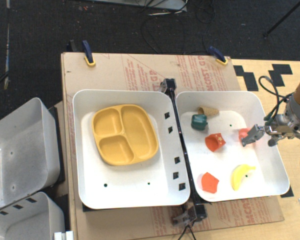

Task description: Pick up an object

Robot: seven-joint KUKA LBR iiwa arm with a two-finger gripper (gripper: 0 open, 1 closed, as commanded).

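My gripper [263, 137] reaches in over the right edge of the right bin [270, 115]; its fingers stand apart with nothing visible between them. A small red piece [243, 133] lies just left of the left finger [251, 136], partly covered by it. Further left in the same bin are a red block [215, 142], a teal block [199, 122] and a tan piece [209, 112]. Near the bin's front lie a yellow banana-shaped toy [241, 176] and an orange-red piece [209, 182].
The left bin [85, 149] holds a yellow divided plate [125, 134]. A black divider [179, 144] runs between the bins. Two clamps [89, 54] [219, 55] hold the board at the back. Grey containers [20, 149] stand at the far left.
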